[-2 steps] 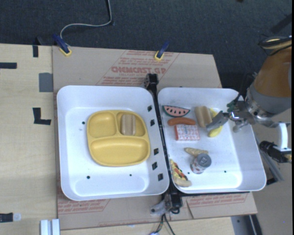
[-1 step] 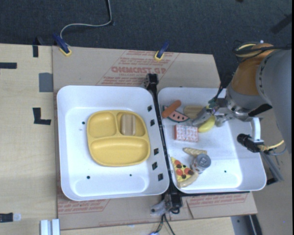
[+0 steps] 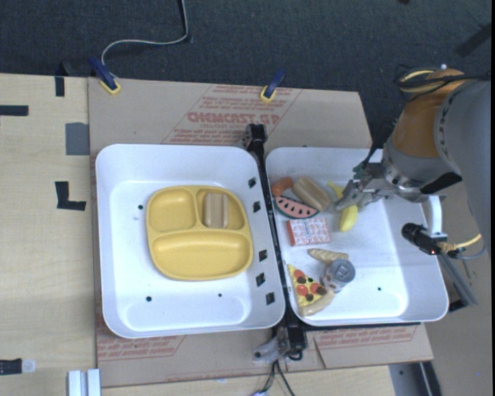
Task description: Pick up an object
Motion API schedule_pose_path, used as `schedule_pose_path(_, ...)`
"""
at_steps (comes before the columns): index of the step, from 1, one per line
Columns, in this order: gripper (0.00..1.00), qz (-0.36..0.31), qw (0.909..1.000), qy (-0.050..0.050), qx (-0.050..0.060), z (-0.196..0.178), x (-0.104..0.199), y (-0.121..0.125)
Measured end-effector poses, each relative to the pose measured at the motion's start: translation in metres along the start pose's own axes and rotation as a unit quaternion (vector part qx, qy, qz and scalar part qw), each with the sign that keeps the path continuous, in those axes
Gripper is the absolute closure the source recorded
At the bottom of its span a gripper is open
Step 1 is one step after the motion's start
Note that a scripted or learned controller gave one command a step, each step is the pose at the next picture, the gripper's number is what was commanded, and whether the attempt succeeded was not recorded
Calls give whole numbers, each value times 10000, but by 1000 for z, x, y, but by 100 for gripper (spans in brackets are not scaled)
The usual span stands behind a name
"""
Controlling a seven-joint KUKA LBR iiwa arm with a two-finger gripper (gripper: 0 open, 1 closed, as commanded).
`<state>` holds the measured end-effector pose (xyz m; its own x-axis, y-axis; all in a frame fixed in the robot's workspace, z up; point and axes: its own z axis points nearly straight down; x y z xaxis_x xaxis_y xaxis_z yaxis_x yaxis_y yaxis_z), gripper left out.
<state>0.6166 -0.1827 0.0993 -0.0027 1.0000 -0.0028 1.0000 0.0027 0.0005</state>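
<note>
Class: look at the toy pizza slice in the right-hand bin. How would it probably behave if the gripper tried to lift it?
The pizza slice looks flat and thin, so probably light but hard to grip from above. It lies against a grey round object, which may shift too. Its smooth-looking surface might slip.

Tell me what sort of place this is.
Probably a robotics lab bench set up for grasping trials. A grey arm reaches over two white bins, toy foods such as a pizza slice fill one, and clamps hold the cardboard base down.
</note>
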Motion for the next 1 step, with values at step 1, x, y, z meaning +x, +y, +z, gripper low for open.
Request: schedule_pose_path(1, 100, -1, 10000, 19, 4, -86, 79, -59)
